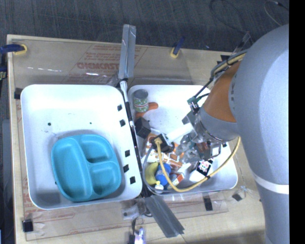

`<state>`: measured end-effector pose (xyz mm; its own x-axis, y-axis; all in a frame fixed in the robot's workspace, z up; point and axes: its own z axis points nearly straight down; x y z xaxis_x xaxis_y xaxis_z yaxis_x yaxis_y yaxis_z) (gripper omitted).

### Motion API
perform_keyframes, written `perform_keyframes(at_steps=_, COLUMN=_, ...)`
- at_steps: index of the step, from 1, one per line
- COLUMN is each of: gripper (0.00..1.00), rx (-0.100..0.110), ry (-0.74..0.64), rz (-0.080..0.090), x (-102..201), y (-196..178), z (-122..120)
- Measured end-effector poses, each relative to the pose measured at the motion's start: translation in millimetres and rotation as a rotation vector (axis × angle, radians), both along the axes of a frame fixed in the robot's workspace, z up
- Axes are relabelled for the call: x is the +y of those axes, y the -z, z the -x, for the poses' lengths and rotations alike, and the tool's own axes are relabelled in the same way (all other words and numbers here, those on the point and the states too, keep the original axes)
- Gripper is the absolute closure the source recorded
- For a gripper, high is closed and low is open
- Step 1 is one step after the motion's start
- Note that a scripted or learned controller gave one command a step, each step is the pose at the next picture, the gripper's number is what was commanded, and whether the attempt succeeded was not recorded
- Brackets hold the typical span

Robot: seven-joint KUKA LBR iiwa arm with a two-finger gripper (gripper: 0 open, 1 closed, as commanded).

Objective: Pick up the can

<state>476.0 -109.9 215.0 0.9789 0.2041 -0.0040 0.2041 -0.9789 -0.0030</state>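
Grey arm [267,111] looms closest; its tool [197,154], grip state impossible to tell, sits amid clutter. Well away to its upper left stands the can [140,101]. Likely risk: snagging neighbouring clutter instead.

The arm [267,105] is a thick, smooth, rounded grey shell with a paler grey ring low on its body. Above the wrist sits an orange band [219,103], and below that a darker grey collar. The gripper [198,154] is a cluttered block of metal and dark parts with a small black-and-white tag. A yellow cable [221,164] loops under it, and thin yellow and black cables run along the orange band.
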Motion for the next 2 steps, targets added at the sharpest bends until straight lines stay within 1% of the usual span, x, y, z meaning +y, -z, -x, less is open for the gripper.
perform_keyframes(at_steps=1, gripper=1.0, rx=0.001, ry=-0.001, rz=0.0, x=-51, y=47, z=1)
perform_keyframes(at_steps=2, gripper=1.0, rx=0.001, ry=-0.002, rz=0.0, x=-101, y=72, z=1)
